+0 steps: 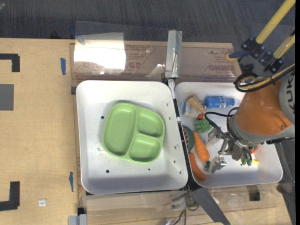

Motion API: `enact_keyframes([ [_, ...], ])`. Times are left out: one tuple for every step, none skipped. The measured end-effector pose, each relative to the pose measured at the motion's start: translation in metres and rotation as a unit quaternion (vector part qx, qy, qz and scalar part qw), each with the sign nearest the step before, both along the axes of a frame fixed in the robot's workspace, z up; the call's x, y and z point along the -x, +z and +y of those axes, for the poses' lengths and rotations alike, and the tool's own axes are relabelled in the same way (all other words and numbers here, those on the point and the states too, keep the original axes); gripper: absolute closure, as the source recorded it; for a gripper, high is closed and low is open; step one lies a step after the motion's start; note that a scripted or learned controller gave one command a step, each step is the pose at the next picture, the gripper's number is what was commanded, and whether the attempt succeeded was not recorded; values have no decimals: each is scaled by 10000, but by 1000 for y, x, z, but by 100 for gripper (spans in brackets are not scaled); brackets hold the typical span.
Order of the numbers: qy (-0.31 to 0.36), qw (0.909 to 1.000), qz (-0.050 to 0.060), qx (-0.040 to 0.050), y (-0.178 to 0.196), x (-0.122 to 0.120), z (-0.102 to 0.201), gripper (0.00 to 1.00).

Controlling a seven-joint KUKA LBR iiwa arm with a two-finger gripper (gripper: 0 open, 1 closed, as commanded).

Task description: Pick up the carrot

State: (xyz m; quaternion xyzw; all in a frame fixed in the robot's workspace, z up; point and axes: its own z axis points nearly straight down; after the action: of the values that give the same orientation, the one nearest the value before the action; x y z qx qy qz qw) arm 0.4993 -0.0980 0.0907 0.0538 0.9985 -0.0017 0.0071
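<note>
camera view: carrot (pixel 201 146) lies lengthwise, tip toward the bin's far side.

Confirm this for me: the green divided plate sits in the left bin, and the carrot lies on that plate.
Wrong about the carrot. The camera view shows the green divided plate in the left bin, but the carrot lies in the right bin, beside the gripper, among other items.

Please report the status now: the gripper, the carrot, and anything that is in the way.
Gripper low in right bin, holding nothing seen. Carrot lies just left of it, not lifted. Second orange piece and green item crowd the carrot.
</note>
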Motion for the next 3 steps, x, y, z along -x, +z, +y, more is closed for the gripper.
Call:
enact_keyframes([
  [-3483, 9374, -3, -68, -1, -12, 3, 0],
  [-3442, 9389, 1, -57, -1, -34, -2, 0],
  [-3430, 9393, -54, -57, 12, -37, -2, 100],
])
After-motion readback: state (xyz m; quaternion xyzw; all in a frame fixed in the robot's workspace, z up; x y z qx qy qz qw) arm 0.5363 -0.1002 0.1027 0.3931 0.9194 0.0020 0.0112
